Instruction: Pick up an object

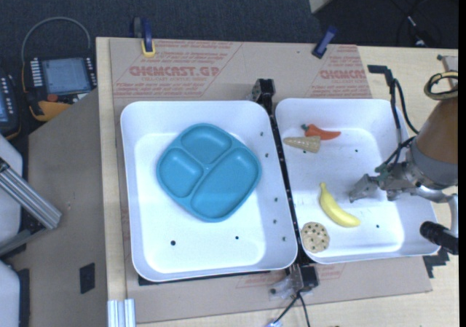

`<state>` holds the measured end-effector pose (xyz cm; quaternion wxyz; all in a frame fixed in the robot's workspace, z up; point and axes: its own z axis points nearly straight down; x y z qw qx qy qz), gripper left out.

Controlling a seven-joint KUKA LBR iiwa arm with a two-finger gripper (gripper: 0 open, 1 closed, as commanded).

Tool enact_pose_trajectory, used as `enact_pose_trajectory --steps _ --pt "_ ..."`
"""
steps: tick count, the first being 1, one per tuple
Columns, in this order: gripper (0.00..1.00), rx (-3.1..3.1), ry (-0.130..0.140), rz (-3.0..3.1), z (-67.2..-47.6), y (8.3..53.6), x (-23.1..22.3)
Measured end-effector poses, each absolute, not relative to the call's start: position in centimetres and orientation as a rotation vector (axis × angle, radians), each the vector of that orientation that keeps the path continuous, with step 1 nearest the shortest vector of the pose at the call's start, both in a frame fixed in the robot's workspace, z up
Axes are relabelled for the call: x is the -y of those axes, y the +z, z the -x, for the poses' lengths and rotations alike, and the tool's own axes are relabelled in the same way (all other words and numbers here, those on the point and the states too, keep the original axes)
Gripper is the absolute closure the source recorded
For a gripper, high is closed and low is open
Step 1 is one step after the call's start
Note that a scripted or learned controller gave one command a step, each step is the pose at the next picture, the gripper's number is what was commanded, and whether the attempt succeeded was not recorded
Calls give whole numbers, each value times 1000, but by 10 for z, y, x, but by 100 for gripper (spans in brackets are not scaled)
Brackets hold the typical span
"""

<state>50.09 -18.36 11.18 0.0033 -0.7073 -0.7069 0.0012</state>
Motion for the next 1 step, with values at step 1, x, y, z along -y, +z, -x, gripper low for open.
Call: enact_pose_trajectory --steps 1 --pt "100 2221 0 2223 -503 125 184"
